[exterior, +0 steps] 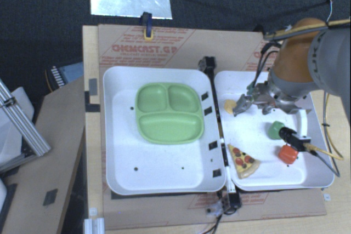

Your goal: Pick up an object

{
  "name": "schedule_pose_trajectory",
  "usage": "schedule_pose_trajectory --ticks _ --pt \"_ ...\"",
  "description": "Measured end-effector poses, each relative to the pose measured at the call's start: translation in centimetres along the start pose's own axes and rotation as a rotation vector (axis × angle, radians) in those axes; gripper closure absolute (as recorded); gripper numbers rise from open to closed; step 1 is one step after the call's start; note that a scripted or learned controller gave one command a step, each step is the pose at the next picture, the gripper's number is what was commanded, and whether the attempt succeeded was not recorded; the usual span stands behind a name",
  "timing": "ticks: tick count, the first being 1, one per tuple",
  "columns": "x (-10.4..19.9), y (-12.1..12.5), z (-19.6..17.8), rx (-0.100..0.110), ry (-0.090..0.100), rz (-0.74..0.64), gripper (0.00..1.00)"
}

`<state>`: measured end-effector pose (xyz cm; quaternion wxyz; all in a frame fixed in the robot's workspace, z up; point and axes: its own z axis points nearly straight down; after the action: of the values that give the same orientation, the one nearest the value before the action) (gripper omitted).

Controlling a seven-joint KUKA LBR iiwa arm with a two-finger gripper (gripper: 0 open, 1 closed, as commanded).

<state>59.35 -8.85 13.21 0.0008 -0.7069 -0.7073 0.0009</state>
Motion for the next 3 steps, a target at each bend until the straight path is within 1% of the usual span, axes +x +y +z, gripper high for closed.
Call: schedule_pose_trajectory --ticks 1,3 --pt "0.0 0.2 -1.4 -0.006 -0.001 -0.001 1.00" --pt "-0.2 0.1 -10.3 -0.007 -0.001 -0.003 1.00"
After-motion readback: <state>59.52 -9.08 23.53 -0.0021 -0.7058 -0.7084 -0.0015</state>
